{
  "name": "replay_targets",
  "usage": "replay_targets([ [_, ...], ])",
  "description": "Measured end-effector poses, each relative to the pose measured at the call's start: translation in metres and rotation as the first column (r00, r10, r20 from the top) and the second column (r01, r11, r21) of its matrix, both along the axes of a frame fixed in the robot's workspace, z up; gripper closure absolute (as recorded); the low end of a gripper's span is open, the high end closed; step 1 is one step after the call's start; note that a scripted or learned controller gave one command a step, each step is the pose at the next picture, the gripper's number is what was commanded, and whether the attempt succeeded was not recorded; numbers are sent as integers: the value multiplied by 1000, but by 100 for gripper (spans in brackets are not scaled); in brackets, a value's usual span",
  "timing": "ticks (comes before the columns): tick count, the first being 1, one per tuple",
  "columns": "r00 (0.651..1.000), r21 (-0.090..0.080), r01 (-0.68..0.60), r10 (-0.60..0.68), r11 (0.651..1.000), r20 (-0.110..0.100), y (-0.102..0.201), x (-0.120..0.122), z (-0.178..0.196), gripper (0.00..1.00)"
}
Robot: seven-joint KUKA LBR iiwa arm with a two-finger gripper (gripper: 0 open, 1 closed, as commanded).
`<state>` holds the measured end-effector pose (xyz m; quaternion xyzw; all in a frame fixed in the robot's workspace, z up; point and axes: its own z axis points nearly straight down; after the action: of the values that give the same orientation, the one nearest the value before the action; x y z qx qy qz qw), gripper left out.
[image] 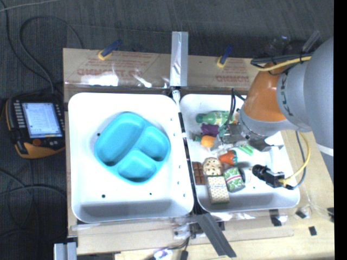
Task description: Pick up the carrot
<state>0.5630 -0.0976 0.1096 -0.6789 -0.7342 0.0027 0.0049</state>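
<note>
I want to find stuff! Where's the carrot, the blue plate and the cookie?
carrot [228, 157], camera view, on its orange body.
blue plate [133, 145], camera view, on its middle ridge.
cookie [212, 167], camera view, on its top face.

Left bin white, holding turquoise tray. Right bin white. Carrot orange-red, green top. Purple toy at its 10 o'clock. Arm grey, orange band. Pendant black-orange.
</note>
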Motion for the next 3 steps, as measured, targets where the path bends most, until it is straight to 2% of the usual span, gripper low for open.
replay_targets([
  [1, 971, -5, -236, 236, 972, 28, -15, -15, -17, 100],
  [2, 972, -9, -235, 235, 972, 26, -17, -16, -18, 0],
  [3, 996, -7, -90, 90, 996, 23, -5, 55, -19, 0],
])
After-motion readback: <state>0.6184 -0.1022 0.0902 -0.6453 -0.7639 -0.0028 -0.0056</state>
